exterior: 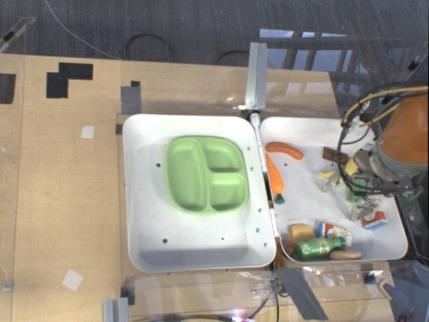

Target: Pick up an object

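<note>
While a green divided plate [204, 174] sits in the left bin [144, 200], the gripper [365, 192] hangs low over toy food in the right bin [305, 193], beside a carrot [274, 177] and sausage [284, 151].

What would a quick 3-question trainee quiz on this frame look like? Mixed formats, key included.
1. True or false: the green divided plate lies in the left bin.
2. Which lies closest to the wall between the bins? A) sausage B) carrot C) green bottle
3. Fill in: the arm hangs over the ___ bin.

Key: 1 true; 2 B; 3 right
</note>
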You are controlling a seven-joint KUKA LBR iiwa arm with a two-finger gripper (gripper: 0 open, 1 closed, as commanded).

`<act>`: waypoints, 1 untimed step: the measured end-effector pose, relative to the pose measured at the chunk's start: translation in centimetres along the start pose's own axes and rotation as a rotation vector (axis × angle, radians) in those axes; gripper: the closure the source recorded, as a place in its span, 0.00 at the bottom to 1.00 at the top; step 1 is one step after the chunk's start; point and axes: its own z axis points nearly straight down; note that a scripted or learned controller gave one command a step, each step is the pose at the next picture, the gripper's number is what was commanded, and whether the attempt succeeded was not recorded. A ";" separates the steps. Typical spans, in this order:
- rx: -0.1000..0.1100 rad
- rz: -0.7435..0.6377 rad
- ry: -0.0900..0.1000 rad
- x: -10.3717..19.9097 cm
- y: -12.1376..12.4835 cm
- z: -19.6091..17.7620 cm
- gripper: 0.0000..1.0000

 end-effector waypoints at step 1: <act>0.003 -0.085 -0.004 2.4 6.3 -0.2 0.00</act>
